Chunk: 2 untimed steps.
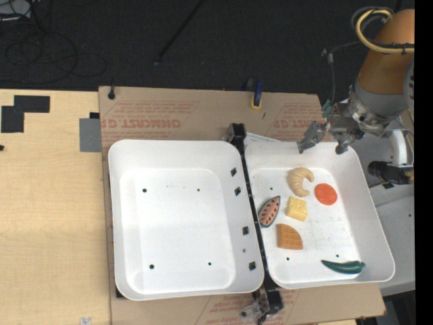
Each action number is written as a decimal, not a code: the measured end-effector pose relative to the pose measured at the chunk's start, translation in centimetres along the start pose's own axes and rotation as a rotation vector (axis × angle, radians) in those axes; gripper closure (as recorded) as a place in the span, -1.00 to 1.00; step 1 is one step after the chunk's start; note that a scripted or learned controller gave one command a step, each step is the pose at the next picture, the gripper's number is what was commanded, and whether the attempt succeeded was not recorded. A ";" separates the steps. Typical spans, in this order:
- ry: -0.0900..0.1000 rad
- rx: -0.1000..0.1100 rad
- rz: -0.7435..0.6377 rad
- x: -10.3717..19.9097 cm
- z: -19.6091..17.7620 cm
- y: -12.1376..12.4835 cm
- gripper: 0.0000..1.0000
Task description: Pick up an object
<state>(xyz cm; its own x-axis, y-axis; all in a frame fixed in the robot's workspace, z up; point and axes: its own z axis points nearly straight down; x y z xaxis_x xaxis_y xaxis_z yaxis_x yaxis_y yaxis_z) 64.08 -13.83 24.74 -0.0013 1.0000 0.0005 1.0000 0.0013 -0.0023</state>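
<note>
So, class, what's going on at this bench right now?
A grey robot arm reaches in from the right, its gripper hovering over the far edge of the right bin. Nothing shows between its fingers. In that bin lie a croissant, a red disc, a yellow block, a waffle piece, a leaf-shaped piece and a green pepper. The left bin sits beside it.
</note>
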 end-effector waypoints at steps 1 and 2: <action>0.002 0.000 -0.002 3.1 -3.7 -5.5 -1.00; 0.000 0.003 0.004 0.3 -3.4 -11.1 -1.00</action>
<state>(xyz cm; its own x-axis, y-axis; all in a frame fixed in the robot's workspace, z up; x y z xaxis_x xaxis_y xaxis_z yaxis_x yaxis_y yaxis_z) 52.96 -13.60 28.13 0.0027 1.0000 0.0004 1.0000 -0.0027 -0.0053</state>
